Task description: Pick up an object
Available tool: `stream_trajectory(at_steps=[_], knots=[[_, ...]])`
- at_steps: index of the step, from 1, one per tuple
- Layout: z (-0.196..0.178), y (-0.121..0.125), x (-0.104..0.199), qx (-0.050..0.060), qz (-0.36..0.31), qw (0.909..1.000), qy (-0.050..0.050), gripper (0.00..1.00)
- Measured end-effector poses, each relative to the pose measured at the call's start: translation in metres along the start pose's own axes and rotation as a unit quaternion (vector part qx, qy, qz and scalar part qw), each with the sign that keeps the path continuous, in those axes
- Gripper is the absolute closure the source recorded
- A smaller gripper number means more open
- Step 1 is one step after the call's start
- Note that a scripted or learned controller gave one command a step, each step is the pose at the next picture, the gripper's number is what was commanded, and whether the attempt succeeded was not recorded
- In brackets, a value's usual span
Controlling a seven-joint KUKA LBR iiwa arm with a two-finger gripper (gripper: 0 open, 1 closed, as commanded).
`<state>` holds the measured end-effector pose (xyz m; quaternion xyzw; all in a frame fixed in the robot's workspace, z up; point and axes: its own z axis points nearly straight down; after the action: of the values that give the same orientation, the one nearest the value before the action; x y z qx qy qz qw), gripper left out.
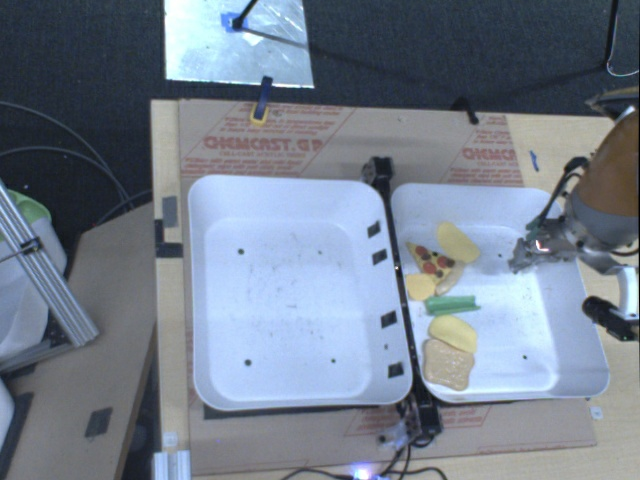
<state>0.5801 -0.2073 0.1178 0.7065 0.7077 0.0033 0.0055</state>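
The right bin (pixel 520 368) holds toy food along its left side: a pizza slice (pixel 430 261) with red dots, a yellow chip-like piece (pixel 458 241), a pale yellow piece (pixel 421 287), a green stick (pixel 452 305), a yellow lump (pixel 455 332) and a tan bread slice (pixel 447 364). My gripper (pixel 527 255) hangs over the bin's right part, well to the right of the food, with nothing seen in it. The arm's grey body and orange band (pixel 612 183) come in from the right edge.
The left bin (pixel 290 298) lies beside the right one, with black clips (pixel 385 258) along the shared rim. Both rest on a cardboard sheet (pixel 300 138). A metal plate (pixel 238 28) lies on the dark floor behind.
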Motion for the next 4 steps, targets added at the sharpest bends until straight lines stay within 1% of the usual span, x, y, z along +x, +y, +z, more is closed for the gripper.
stream_trajectory(at_steps=[2,3,4], knots=[[-0.021,0.002,0.000,-0.003,0.000,1.0000,0.000,1.00],[-0.028,-0.003,0.091,0.006,-0.004,1.0000,0.003,1.00],[-0.043,-0.022,0.077,0.006,0.001,1.0000,0.002,1.00]])
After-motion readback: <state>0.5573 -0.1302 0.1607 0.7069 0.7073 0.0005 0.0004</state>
